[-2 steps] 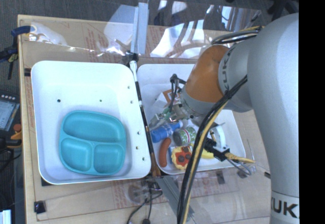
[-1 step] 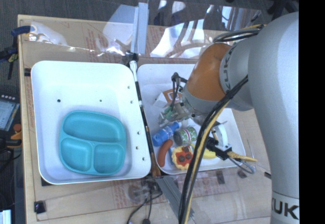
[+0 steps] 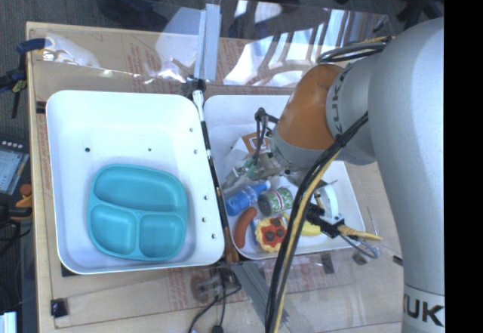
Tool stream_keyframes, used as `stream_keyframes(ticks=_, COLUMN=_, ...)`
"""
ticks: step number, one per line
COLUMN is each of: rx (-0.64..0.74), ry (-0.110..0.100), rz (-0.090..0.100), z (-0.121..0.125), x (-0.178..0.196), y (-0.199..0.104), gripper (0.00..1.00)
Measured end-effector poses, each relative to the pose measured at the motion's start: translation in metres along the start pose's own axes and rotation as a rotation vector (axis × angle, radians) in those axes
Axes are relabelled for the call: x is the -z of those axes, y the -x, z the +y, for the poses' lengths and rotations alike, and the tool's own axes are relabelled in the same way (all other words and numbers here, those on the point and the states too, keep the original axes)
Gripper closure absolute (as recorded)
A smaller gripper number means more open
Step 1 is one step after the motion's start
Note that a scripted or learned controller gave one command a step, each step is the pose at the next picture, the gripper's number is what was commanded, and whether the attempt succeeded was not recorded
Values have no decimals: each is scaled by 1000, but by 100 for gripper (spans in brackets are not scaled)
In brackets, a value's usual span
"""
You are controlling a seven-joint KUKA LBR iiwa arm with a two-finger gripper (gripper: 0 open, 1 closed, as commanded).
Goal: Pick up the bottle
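The jaws (image 3: pixel 253 168) hang low in the right bin (image 3: pixel 226 116), directly above the clutter; their opening cannot be told. The blue bottle (image 3: pixel 245 196) lies just below them, beside a small can (image 3: pixel 277 200), a sausage (image 3: pixel 242 226) and a yellow toy (image 3: pixel 272 232). The left bin (image 3: pixel 121 109) holds 1 teal divided tray (image 3: pixel 138 211).

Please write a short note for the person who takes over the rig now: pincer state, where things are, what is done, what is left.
Pincer: low in the right bin, among the clutter; its grip is hard to see.
Bottle: blue, lying in the right bin just below the pincer, beside a can and a sausage.
Left bin: holds a teal tray.
Done: arm lowered over the bottle.
Left: grasp and lift the bottle; no lift visible yet.
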State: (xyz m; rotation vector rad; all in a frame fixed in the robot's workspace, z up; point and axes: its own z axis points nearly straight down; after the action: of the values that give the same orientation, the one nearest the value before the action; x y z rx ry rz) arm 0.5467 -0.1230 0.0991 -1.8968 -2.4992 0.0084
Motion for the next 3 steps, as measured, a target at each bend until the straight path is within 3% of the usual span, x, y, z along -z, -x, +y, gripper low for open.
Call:
stream_keyframes(ticks=1, rx=5, ry=-3, rz=0, z=0, x=9, y=0, gripper=100)
stream_keyframes(ticks=2, rx=-117, ry=3, rz=2, z=-63, x=157, y=-41, gripper=100)
stream_keyframes(ticks=3, rx=-441, ry=-3, rz=3, z=-18, x=90, y=-117, gripper=100)
